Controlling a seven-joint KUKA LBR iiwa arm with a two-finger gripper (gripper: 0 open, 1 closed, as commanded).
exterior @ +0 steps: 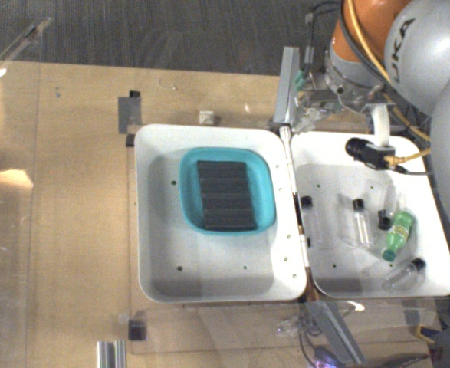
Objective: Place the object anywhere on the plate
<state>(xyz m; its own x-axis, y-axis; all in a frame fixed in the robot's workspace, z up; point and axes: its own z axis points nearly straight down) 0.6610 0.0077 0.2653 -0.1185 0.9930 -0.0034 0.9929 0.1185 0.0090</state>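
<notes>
A teal plate (pixel 264 194) with rounded corners lies in the left white bin (pixel 157 267). A dark grey ridged rectangular object (pixel 225 195) rests flat on the plate and covers most of its middle. My gripper (pixel 316 107) hangs at the back edge of the bench, above the top of the divider between the two bins, apart from the plate and the object. The grey arm with its orange band (pixel 370 14) rises behind it at the upper right.
The right white bin (pixel 324 278) holds a green bottle (pixel 398 234), a clear vial with a black cap (pixel 359 221), another clear bottle (pixel 405 273) and a small black piece (pixel 306 202). A black fitting with a cable (pixel 369 152) hangs over its back.
</notes>
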